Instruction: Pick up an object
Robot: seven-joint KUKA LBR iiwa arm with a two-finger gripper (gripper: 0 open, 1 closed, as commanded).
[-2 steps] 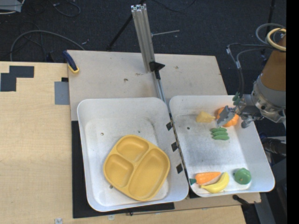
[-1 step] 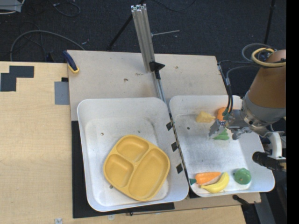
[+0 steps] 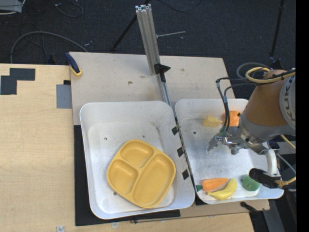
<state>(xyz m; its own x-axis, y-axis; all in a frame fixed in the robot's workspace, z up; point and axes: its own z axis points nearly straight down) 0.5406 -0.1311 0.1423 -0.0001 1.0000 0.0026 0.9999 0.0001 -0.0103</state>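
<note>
Toy carrot (image 3: 214, 183) and banana (image 3: 224, 191) lie below the gripper (image 3: 223, 141) — jaws apart, nothing between them — pale yellow piece (image 3: 211, 122) just above.

no readable text, labels or numbers on the bins, bench or objects, arm lettering cut off

Orange object (image 3: 234, 118) half behind the arm (image 3: 265, 105)
</note>
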